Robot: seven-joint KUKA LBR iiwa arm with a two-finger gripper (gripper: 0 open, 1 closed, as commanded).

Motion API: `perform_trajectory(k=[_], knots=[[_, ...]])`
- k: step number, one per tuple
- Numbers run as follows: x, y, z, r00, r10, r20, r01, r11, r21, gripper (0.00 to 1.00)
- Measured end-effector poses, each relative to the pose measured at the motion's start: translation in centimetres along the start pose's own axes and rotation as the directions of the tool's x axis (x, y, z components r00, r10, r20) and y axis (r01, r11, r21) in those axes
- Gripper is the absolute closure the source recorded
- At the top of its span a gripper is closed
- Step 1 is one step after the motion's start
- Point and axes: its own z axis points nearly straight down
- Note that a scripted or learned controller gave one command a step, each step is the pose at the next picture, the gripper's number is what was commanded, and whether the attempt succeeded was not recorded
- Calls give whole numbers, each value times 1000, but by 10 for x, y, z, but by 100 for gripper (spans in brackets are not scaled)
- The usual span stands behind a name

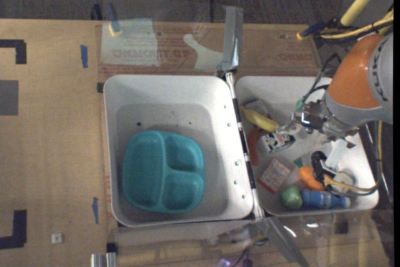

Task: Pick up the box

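Observation:
In the right bin (369,162), a small black-and-white box (271,142) lies left of centre. A flat tan and pink box (275,175) lies just below it on the bin floor. My gripper (291,130) reaches in from the right, and its tip is right beside the upper right corner of the black-and-white box. The grey wrist (334,122) and the orange band (355,83) hang over the bin's right half. I cannot tell whether the gripper touches the box.
The right bin also holds a yellow banana (260,119), a red item (252,146) along the left wall, an orange carrot-like piece (309,177), a green ball (290,197) and a blue bottle (323,200). A teal divided plate (164,171) lies in the left bin (119,97).

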Motion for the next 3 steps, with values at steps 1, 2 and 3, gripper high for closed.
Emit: perform_trajectory(k=[1,2,3], knots=[[-81,4,11,992,125,-15,-125,992,-11,0],[12,-70,25,995,104,2,-104,995,11,0],[-10,-77,-4,973,230,11,-230,973,23,0]])
